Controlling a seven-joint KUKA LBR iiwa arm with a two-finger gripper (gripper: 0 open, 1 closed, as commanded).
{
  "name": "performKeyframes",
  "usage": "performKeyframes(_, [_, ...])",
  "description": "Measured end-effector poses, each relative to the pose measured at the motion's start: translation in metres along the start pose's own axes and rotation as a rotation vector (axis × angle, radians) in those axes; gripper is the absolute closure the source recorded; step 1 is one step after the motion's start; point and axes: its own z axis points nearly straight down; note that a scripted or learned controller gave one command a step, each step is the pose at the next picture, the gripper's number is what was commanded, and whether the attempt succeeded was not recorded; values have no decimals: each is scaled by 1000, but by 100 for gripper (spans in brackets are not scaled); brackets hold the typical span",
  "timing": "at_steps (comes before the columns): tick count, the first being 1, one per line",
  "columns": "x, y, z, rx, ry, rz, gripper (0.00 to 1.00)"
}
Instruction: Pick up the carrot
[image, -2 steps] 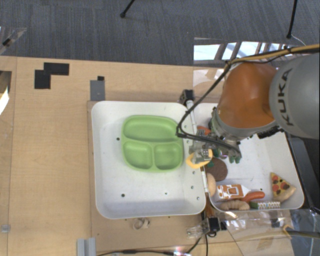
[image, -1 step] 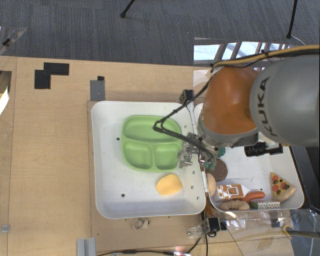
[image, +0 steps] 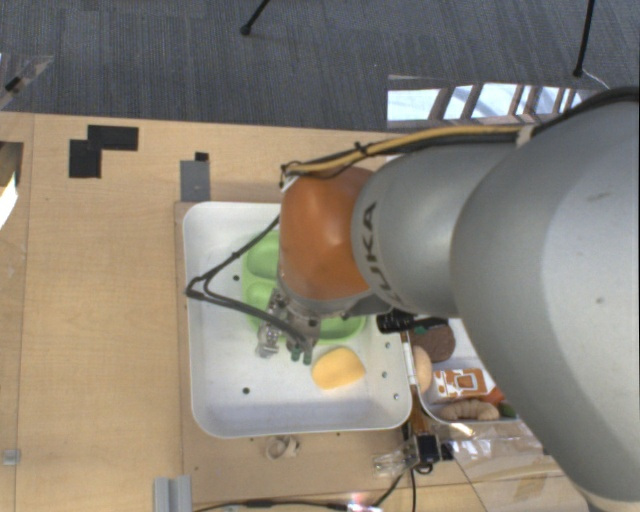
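Observation:
My gripper (image: 283, 347) hangs over the middle of the left white bin (image: 215, 400), fingers pointing down and open, with only bare bin floor between them. A yellow rounded food piece (image: 338, 369) lies just to its right. A green item (image: 262, 266) lies behind it, partly under the orange wrist band. A small orange tip (image: 491, 397), possibly the carrot, peeks out in the right bin at the edge of the arm. Most of it is hidden.
The grey arm covers most of the right bin. Along that bin's left side I see a brown round item (image: 436, 341), a white and orange box (image: 462, 382) and a tan lumpy piece (image: 460, 410). Cables (image: 215, 285) loop beside the wrist.

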Motion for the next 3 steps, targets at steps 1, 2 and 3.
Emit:
performKeyframes(1, [-15, -49, 33, -18, -26, 165, 100])
performKeyframes(2, [-3, -34, 33, -34, -8, 736, 100])
performKeyframes(3, [11, -12, 32, -57, -2, 1139, 100])
